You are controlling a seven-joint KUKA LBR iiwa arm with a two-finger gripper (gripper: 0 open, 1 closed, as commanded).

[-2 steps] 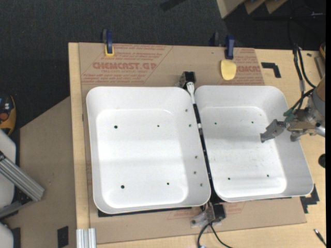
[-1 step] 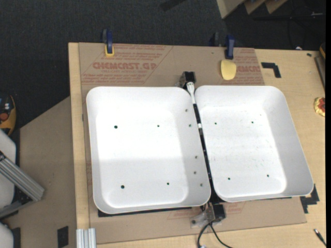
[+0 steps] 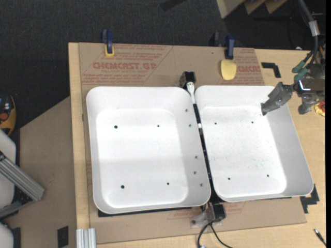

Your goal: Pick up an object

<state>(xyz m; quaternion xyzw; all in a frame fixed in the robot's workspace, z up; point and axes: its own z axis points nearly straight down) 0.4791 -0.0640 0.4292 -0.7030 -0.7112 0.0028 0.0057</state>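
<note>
**Camera view: nothing lifted so far, and no clear target**

Camera view has my gripper hanging over the upper right corner of the right bin, the wrist coming in from that bin's right side. A grey finger slants down toward the bin wall, but I cannot tell whether my jaws are spread or pressed together from this angle, and I see nothing between them. So I judge the pick as not done; the whole grasp and lift is left.

As for the object to pick, I can find none lying in the right bin: its floor carries only small dark dots and faint specks. The left bin, just beside the right bin and touching it along the middle seam, looks the same.

Near the right bin's top edge, outside it, a yellow lump sits on the cardboard sheet, below a blue clamp. A black clip stands at the head of the seam. Nothing blocks my descent except the bin wall right beneath me.
</note>
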